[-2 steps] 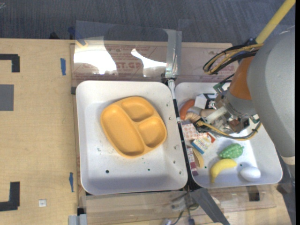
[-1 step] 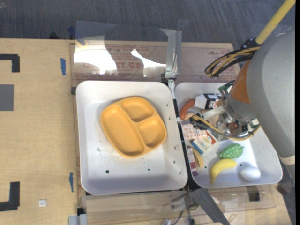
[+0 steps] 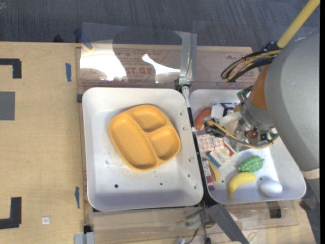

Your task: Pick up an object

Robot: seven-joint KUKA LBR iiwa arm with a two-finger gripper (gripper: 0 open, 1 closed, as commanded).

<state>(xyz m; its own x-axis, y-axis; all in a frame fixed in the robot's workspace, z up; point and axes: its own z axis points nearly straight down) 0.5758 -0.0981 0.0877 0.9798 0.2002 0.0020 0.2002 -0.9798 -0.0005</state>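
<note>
Objects for the pick were all heaped in the right bin (image 3: 292, 179), seen from the one camera above: a yellow banana (image 3: 239, 181) near the front, a green bumpy thing (image 3: 251, 163) just behind it and touching or nearly touching it, a white egg-shaped item (image 3: 270, 188) just to the banana's right, a reddish-orange round thing (image 3: 201, 116) up by the divider, and a mess of small printed packets (image 3: 213, 145) along the bin's left side. The left bin (image 3: 96, 151) had a yellow three-compartment plate (image 3: 144, 136) lying flat about in the middle, a few dark specks around it. The arm (image 3: 297, 105) came in from the right, big grey body with the orange band (image 3: 260, 90) showing, and the hand (image 3: 242, 131) was down low in the back half of the right bin, over the clutter, tangled up with yellow and black cables (image 3: 241, 67). Honestly couldn't tell how the hand stood, or if it had anything; too much wiring in the way. Both bins sat on a tan surface (image 3: 38, 136), with a clear plastic sheet (image 3: 137, 55) behind them.
</note>
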